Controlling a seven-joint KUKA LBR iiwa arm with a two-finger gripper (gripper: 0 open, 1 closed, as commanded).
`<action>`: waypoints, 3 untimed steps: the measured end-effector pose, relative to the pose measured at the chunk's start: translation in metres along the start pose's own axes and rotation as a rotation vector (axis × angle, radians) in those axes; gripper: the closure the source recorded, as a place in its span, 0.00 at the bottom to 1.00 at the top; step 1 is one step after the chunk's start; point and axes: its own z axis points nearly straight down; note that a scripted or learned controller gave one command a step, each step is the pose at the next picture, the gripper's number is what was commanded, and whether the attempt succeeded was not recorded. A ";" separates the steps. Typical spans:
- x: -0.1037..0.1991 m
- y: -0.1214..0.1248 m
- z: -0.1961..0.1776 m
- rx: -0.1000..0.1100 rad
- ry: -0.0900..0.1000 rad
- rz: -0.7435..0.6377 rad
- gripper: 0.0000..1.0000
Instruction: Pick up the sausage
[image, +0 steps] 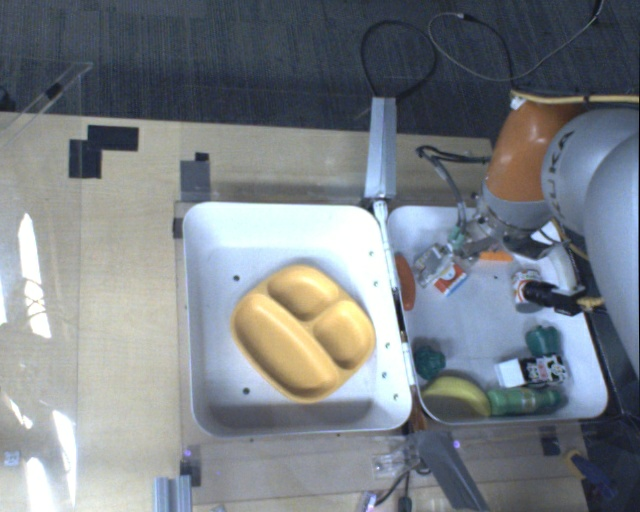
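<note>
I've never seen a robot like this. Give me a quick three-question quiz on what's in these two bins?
1. True or false: the sausage lies in the left bin.
2. What fills much of the left bin? A) yellow divided tray B) blue bowl C) red cup
3. Fill in: the banana lies at the right bin's ____ edge, beside a green object.

Key:
1. False; it lies along the right bin's left wall.
2. A
3. Near (bottom) edge.

The gripper hangs over the right bin, right of the sausage.
</note>
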 end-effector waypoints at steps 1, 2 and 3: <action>0.007 0.006 0.007 -0.062 -0.023 0.169 0.00; 0.007 0.009 0.007 -0.062 -0.018 0.223 0.00; 0.006 0.021 0.008 -0.051 -0.009 0.372 0.00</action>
